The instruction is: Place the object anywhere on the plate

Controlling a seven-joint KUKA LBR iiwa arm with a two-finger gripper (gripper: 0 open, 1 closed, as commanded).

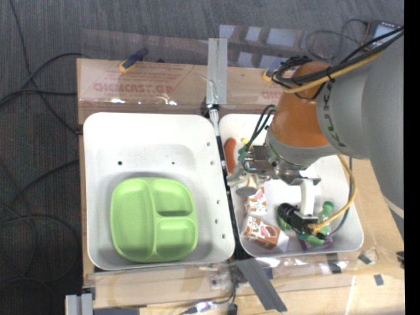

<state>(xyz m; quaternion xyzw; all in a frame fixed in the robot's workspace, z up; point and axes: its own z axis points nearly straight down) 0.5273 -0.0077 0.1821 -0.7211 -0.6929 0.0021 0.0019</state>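
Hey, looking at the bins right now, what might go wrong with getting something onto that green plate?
Risks, as judgement:
1. The right bin is crowded; small cartons lie close together, so a grasp might catch two or slip.
2. The green plate sits in the other bin, past the raised divider; a low carry might clip it.

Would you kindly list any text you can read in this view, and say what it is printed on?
Red print on the cardboard behind the bins: faded under plastic film, too blurred to read.
Printed cartons in the right bin: pictures and lettering too small to read.
Nothing else bears text.
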